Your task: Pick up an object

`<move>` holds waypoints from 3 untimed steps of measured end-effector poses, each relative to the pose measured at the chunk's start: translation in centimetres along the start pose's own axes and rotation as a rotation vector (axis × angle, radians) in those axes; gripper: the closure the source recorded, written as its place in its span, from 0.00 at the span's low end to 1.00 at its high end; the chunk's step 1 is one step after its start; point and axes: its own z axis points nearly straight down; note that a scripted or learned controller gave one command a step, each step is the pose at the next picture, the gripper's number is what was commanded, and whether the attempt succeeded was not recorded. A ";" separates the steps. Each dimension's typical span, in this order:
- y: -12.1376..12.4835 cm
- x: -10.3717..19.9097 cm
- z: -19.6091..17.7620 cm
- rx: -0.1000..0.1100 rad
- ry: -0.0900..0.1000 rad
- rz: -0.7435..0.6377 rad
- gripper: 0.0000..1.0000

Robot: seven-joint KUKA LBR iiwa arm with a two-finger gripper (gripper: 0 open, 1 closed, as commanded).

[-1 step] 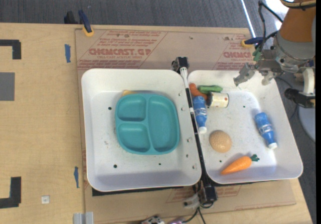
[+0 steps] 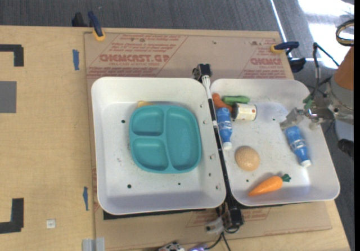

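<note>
Nothing is lifted yet: the gripper (image 2: pixel 296 117) hangs with fingers spread and empty at the right bin's (image 2: pixel 332 188) far right, just above a small blue-labelled bottle (image 2: pixel 297 145) lying flat there, leaving the whole grasp to do.

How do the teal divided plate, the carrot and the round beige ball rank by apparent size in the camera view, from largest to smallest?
1. Teal divided plate, by far the largest.
2. Carrot, longer than the ball is wide.
3. Beige ball, the smallest, though its area looks close to the carrot's.
</note>
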 end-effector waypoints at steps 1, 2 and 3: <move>-0.6 1.4 5.4 -0.004 -0.004 -0.322 0.00; -0.4 1.3 4.2 -0.011 -0.010 -0.320 1.00; -2.9 13.2 -4.5 -0.005 -0.006 -0.243 1.00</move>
